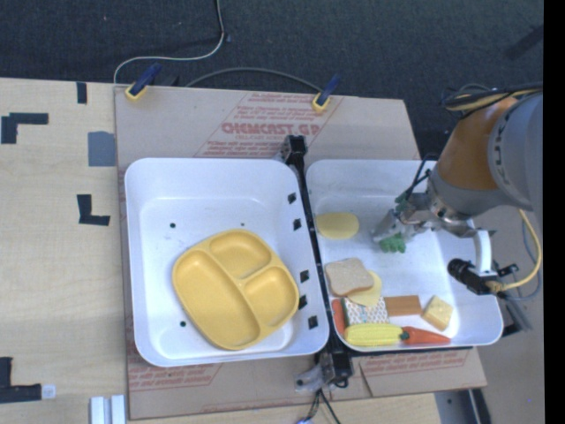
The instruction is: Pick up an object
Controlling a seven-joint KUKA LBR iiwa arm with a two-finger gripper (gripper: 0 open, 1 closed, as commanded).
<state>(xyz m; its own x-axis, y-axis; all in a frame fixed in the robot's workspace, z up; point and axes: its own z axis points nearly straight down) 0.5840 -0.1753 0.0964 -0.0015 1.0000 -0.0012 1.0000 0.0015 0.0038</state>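
Item: small green toy piece [394, 244], on the floor of the right shallow white bin [371, 177], apart from the food heap. Gripper [397, 229]: poised directly over it, apparently positioned to grasp; finger state cannot be told.

Left bin [141, 237] holds a yellow divided plate [235, 286]. Two clamps [139, 85] grip the cardboard sheet's [256, 126] far edge.

a small green object [394, 244] lies on the floor of the right bin [371, 177], right of the pale yellow round slice [338, 226] and well above the toy food heap [388, 312], partly hidden.
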